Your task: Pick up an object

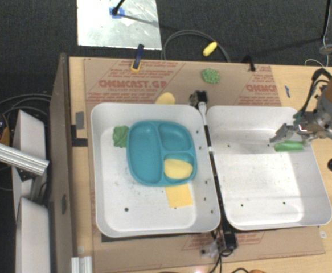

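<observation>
Two bins sit side by side before me: the left bin [106,152] holds a divided tray [157,152], a flat slab [179,196] just in front of it; my gripper [291,134] hangs over the right bin [268,198].

Dark carpeted floor [29,33] seen all around, shiny metal sheet [118,16] laid at 12 o'clock, cardboard-covered bench [154,81] placed centrally, cables [17,104] trailed at 9 o'clock

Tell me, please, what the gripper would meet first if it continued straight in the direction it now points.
Most likely the green object lying just below the gripper in the right bin. The gripper seems to point down at it, though its height above the object is unclear.
</observation>
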You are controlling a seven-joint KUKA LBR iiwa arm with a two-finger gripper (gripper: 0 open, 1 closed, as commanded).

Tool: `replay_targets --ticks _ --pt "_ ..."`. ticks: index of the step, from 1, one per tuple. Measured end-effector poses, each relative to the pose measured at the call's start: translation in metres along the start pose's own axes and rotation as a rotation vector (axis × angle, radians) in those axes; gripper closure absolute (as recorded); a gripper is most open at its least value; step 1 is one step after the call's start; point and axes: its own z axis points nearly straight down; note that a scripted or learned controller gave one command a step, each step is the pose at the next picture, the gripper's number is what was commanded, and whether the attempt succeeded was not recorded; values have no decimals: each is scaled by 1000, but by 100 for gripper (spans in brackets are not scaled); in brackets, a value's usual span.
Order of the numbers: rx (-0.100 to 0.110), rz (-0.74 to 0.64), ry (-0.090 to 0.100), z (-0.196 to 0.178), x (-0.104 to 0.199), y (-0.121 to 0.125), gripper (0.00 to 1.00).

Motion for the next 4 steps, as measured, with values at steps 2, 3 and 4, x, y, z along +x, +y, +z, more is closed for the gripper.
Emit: replay_targets --ticks 2,3,4 --pt "0 -4 -1 110 -13 54 0" --pt "-5 -5 -3 95 -14 55 100" --pt "-7 -8 0 54 56 99 100"
